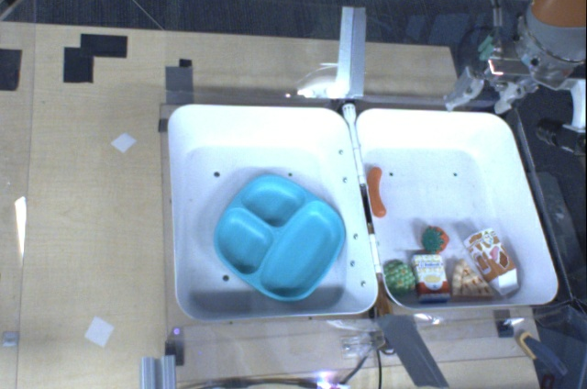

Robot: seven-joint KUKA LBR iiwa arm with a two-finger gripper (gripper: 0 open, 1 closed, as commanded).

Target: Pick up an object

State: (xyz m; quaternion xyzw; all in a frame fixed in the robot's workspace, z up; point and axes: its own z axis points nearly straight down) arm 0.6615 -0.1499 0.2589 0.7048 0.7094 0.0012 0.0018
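The right bin (459, 149) holds several small items. An orange carrot-like stick (375, 193) lies by its left wall. Along the near edge sit a green leafy piece (397, 273), a small printed box (428, 275), a round orange and green item (434, 238), a tan waffle-like piece (470, 280) and a white and orange packet (488, 254). My gripper (482, 94) hangs over the bin's far right rim, well away from all of them. It is open, with nothing between its fingers (461, 91).
The left bin (211, 149) carries a blue divided plate (280, 236). A metal post (352, 52) stands behind the divider between the bins. Cables run along the bench at the right edge.
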